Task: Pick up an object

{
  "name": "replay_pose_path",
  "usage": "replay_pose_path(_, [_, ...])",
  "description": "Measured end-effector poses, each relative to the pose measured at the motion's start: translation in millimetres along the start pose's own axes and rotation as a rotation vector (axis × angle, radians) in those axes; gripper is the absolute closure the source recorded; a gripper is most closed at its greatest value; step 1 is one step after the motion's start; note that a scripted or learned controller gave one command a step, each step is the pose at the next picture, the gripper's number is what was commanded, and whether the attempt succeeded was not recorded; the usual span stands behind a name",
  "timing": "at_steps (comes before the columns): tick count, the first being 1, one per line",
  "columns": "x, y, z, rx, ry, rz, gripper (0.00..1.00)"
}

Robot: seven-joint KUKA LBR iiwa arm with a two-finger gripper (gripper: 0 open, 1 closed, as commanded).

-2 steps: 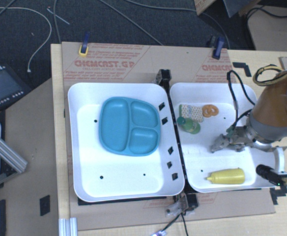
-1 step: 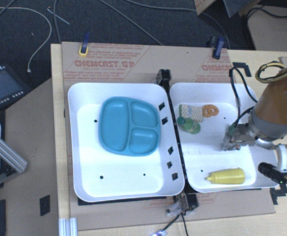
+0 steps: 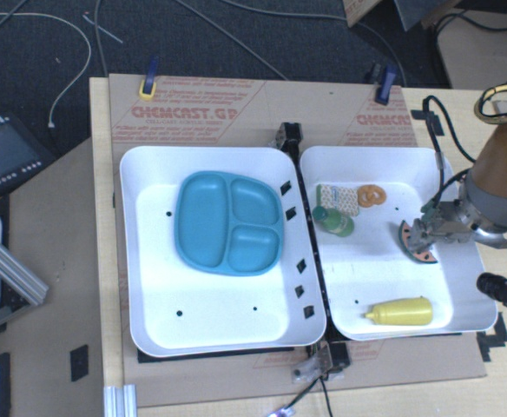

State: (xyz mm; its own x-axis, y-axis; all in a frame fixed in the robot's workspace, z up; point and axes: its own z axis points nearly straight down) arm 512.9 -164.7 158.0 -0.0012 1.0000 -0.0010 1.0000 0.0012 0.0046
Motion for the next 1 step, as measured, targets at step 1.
replay_pose_path(1, [4.7,-7.1,-56.4,-0.002,0.0,0.0,1.0])
